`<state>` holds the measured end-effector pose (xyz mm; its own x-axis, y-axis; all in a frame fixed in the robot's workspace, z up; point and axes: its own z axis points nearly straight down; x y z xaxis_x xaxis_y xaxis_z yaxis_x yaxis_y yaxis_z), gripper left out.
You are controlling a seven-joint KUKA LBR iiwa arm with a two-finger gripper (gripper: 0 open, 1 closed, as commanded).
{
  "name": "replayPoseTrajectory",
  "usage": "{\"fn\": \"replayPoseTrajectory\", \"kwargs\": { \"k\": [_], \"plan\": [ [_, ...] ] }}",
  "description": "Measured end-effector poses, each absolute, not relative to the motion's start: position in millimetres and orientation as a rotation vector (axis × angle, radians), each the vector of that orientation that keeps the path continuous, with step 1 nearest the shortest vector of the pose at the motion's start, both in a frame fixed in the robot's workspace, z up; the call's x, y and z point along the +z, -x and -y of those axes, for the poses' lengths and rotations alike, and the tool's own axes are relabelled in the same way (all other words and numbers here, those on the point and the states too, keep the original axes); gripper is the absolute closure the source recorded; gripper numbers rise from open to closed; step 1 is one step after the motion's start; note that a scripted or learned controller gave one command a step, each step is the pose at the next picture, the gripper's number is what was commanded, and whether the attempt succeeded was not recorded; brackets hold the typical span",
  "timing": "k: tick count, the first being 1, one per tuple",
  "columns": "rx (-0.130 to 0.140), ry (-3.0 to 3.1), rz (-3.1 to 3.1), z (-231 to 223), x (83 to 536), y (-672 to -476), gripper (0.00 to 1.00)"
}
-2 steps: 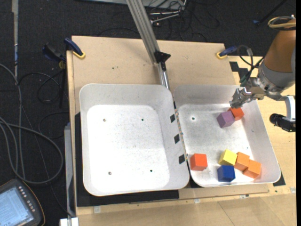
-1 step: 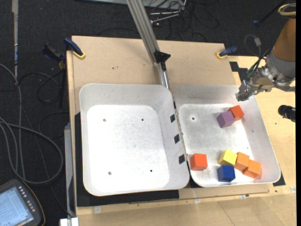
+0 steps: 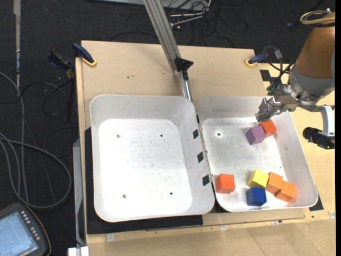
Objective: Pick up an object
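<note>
In the right bin (image 3: 234,207) lie several small blocks. A purple block (image 3: 256,135) and a small orange block (image 3: 268,126) sit together near the bin's far right side. My gripper (image 3: 265,112) hangs just above and behind these two, its dark tip almost at the orange block. Nothing shows held in it. Toward the front lie an orange cube (image 3: 225,183), a yellow block (image 3: 259,178), a blue cube (image 3: 256,196) and two orange blocks (image 3: 281,186) side by side.
The left bin (image 3: 106,116) stands beside the right one, with black clips along the shared rim. A slanted metal pole (image 3: 165,36) crosses the back of the bench. Blue-yellow clamps (image 3: 82,55) sit at the bench's far corners.
</note>
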<state>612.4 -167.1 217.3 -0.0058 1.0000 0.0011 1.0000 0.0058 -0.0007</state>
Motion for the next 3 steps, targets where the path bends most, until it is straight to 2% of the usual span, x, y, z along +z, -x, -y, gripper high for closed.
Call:
{"fn": "replayPoseTrajectory", "kwargs": {
  "k": [1,2,3],
  "plan": [
    [0.0,2.212,2.227,117,216,-585.9,1.0],
    [0.0,2.212,2.227,70,212,-574.9,1.0],
    [0.0,2.211,2.228,19,215,-548.0,1.0]
  ]
}}
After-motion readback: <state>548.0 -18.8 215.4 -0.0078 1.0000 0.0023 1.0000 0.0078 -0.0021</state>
